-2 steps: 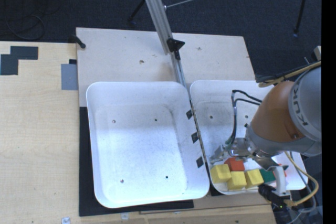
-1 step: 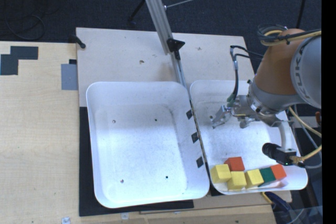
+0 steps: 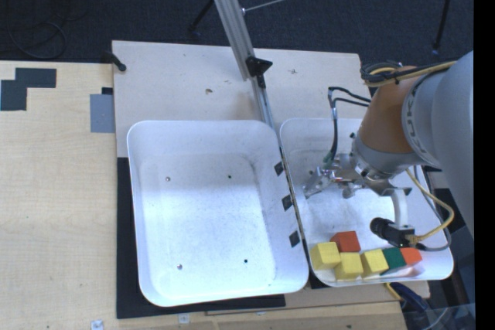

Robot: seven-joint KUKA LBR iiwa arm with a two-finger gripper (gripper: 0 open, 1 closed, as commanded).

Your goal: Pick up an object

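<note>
Several small blocks lie along the near edge of the right bin [image 3: 325, 137]: a yellow block [image 3: 326, 253], a red block [image 3: 347, 242], two more yellow blocks [image 3: 349, 267] [image 3: 374, 262], a green block [image 3: 394, 256] and an orange block [image 3: 411, 254]. My gripper [image 3: 326, 178] hangs over the middle of the right bin, near its left wall and well behind the blocks. Nothing shows in it. The grey arm with its orange band [image 3: 387, 120] comes in from the right above it.
The left bin [image 3: 155, 158] sits beside the right one, sharing a divider with black clips [image 3: 285, 201]. A slanted aluminium rail [image 3: 232, 19] rises behind the bins. Cables [image 3: 421, 232] loop over the right bin's right side.
</note>
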